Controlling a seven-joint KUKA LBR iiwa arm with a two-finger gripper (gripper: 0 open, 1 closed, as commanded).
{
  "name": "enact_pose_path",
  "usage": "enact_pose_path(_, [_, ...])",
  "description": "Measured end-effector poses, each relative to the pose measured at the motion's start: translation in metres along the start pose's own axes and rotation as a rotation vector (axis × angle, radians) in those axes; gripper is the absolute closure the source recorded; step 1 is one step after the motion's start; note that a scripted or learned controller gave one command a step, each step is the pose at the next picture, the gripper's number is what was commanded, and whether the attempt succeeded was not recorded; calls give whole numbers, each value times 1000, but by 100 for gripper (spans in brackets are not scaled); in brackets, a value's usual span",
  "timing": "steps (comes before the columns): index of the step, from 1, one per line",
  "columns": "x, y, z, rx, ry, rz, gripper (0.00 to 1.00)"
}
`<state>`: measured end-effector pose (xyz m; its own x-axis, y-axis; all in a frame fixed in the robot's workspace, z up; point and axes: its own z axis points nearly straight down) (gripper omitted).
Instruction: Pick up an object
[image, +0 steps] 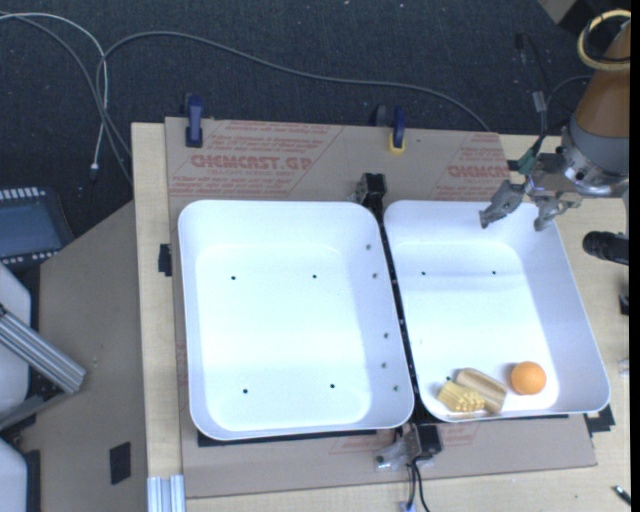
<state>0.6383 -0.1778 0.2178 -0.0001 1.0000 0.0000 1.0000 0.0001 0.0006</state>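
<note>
Three small things are gathered at the near edge of the right bin (560, 290): an orange ball (528, 377), a tan roll (482, 384) beside it, and a yellow ridged piece (461, 399), which looks like a cob of corn, pressed against the roll's near side. Any of the three would serve for the task. The ball has no long axis and points nowhere. The roll is elongated, its long axis running from upper left to lower right across the view, and the corn piece lies roughly parallel to it.

The left bin (200, 330) sits just beside the right one, the two meeting along a dark seam.

The gripper (520, 210) hangs above the far edge of the right bin, well apart from the three things. Its two fingers are seen spread apart, and nothing is held between them.

Several failures can be judged likely. The ball may be rolled away if only one finger touches it first. The roll and the corn piece are touching, so a closing finger could land between them or both could be nudged without being gripped. All three lie close to the bin's sloping near wall, where a finger may be blocked by the rim. A grip along the roll's length, not across it, would probably slip.
</note>
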Motion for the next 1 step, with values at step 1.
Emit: enact_pose_path(1, [28, -38, 68, 6, 2, -1, 0])
